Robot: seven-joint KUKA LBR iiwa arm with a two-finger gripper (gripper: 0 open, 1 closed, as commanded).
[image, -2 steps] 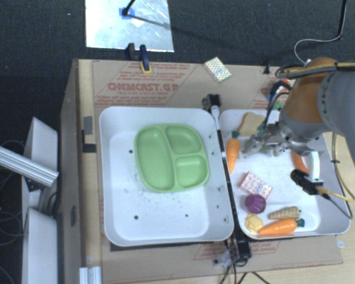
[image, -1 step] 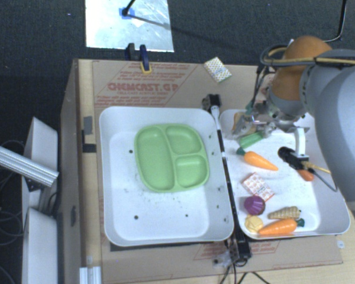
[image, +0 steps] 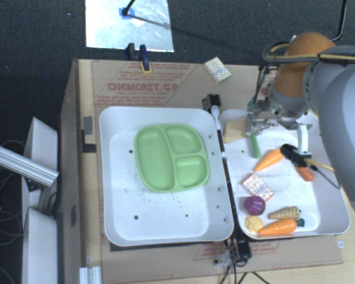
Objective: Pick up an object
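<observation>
The surface (image: 165,84) under me is a brown board with red lettering, and it carries two white bins side by side. My grey arm (image: 337,99) comes in over the right one. The left bin (image: 115,176) holds a green divided plate (image: 170,157), lying flat near its middle. The right bin (image: 334,212) holds all the small things.

My jaws (image: 259,126) hang over the far end of the right bin. From this angle I cannot tell whether they are open or closed. A green stick (image: 255,145) lies right below them, and it may be touching their tips.

Just beside the stick, an orange carrot (image: 268,158) lies at a slant. A second carrot (image: 278,228) rests along the near wall. A pale wedge (image: 234,130) sits in the far corner against the divider.

A red-and-white checkered square (image: 258,186) lies between the two carrots. Just nearer is a purple lump (image: 254,205), with a tan cone (image: 284,213) to its right. A small yellow piece (image: 254,222) touches the near carrot's end.

Outside the bins, a little patterned block (image: 217,68) sits on the far edge of the board.
</observation>
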